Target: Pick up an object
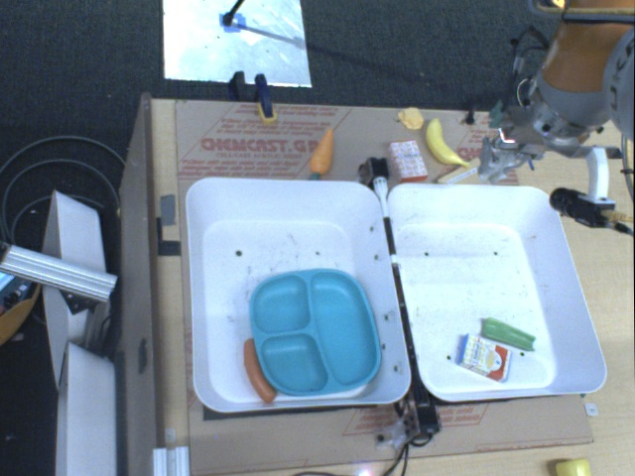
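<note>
Objects we could pick lie in both bins. In the right bin (556,266) we see a green pod-shaped piece (508,333) near the front right, and just beside it, toward the front, a small white carton with red and blue print (484,356); the two are close, and we cannot tell whether they touch. In the left bin (213,266) a blue sectioned tray (314,329) sits at the front, with an orange sausage-shaped piece (258,370) lying against its left front edge.

Behind the bins, on the surface (248,142), we see a carrot (321,152), a small pink and white box (408,160), a banana (442,143) and a small yellow lump (411,118).

Our gripper (499,157) hangs beyond the back rim of the right bin, just right of the banana, under the grey arm with its orange band (585,53). Whether it is released or clenched we cannot tell, as the tip is too blurred and small. It is well apart from the things in the bins.
</note>
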